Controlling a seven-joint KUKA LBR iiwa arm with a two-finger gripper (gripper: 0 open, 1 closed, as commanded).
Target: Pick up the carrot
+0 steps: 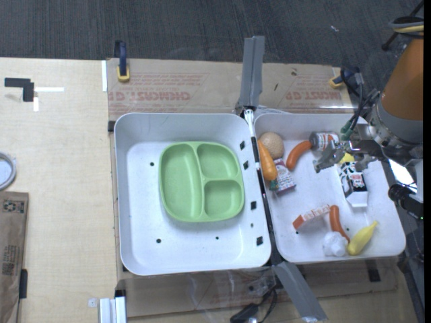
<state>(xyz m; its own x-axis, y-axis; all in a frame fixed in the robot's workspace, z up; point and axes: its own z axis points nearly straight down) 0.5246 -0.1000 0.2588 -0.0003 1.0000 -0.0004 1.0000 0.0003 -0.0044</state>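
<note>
Carrot [267, 161] laid against right bin [387, 247] left wall, gripper [331, 155] poised well apart from it, finger state not discernible

The arm [404, 106] is built of rounded grey segments, with a broad orange band [411, 79] fitted above the wrist. Black cables [367, 103] run along the wrist housing to the tool end. The gripper [330, 159] is a compact metallic grey assembly of angular brackets and dark fittings, carrying pale highlights on its upper faces.
</note>
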